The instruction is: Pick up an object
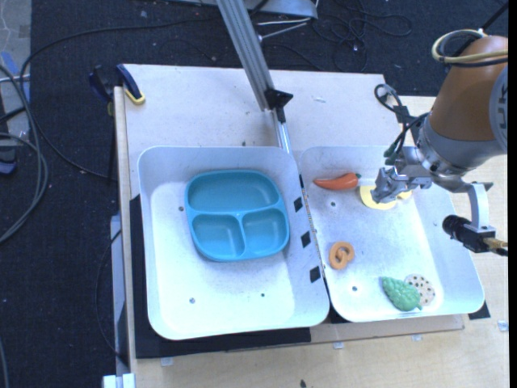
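I see open floor mid right bin (452, 253); carrot (336, 182) crowds its far edge, pretzel (342, 255) its left, cookie (419, 286) the near corner

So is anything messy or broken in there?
Nothing looks broken or spilled. The blue divided plastic tray sits a bit crooked in the left white bin, turned against its edges.

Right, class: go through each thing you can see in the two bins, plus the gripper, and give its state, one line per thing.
Blue divided plate: flat in the left bin, compartments bare.
Carrot: lying on its side in the right bin.
Yellow piece: flat, partly covered by the gripper.
Pretzel: lying flat, alone.
Green piece: resting against the cookie.
Gripper: low over the yellow piece; grasp unclear.
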### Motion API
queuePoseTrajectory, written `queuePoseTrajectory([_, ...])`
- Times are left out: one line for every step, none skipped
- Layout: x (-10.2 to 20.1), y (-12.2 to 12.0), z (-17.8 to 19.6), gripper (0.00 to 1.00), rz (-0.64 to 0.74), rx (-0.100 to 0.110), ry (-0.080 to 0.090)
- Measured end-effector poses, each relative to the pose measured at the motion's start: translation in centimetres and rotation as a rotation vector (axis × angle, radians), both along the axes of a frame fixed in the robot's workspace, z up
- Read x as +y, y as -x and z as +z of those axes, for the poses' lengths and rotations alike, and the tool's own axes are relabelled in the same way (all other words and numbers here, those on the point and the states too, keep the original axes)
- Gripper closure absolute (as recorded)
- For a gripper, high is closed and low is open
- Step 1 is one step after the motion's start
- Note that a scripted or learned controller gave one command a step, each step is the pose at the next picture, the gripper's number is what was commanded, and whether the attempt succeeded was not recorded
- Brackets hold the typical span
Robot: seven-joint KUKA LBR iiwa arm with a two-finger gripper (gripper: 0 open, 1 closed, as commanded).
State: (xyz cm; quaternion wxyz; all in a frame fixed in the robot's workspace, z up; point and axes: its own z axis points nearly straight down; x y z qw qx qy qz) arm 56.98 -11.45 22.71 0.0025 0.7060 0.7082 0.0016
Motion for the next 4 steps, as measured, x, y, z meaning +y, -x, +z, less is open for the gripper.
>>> queuePoseTrajectory([0.0,-0.1,4.4,1.00,-0.001,0.003,0.000])
queuePoseTrajectory([6.0,-0.1,3.9,1.00,0.001,0.007,-0.001])
queuePoseTrajectory([10.9,-0.6,2.1,1.00,0.002,0.008,-0.001])
queuePoseTrajectory([17.1,-1.0,2.1,1.00,0.003,0.005,-0.002])
